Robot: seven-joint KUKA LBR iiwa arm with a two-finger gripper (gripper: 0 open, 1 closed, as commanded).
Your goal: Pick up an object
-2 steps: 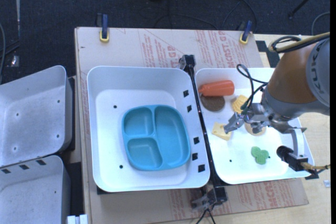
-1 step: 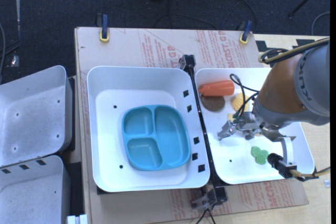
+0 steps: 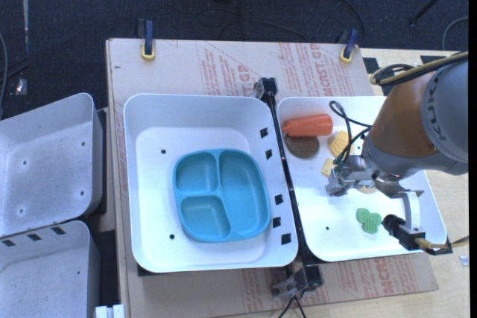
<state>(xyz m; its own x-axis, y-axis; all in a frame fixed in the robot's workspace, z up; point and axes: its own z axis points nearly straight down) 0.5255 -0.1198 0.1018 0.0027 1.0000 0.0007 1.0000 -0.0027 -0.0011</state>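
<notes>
In the right bin (image 3: 328, 234) lie an orange carrot-like piece (image 3: 307, 125), a brown round piece (image 3: 303, 147), a yellow corn-like piece (image 3: 339, 143) and a green piece (image 3: 368, 220). My gripper (image 3: 340, 182) hangs low over the middle of this bin, just below the yellow piece and to the upper left of the green one. A small yellow-green bit (image 3: 366, 189) peeks out beside the gripper's right side. The wrist and cables hide the gripper's tip.
A blue divided plate (image 3: 221, 194) lies in the left bin (image 3: 149, 160). The black divider (image 3: 282, 175) runs between the bins. The grey and orange arm (image 3: 417, 123) covers the right bin's far right part. Spare white bins (image 3: 45, 160) sit off the bench's left.
</notes>
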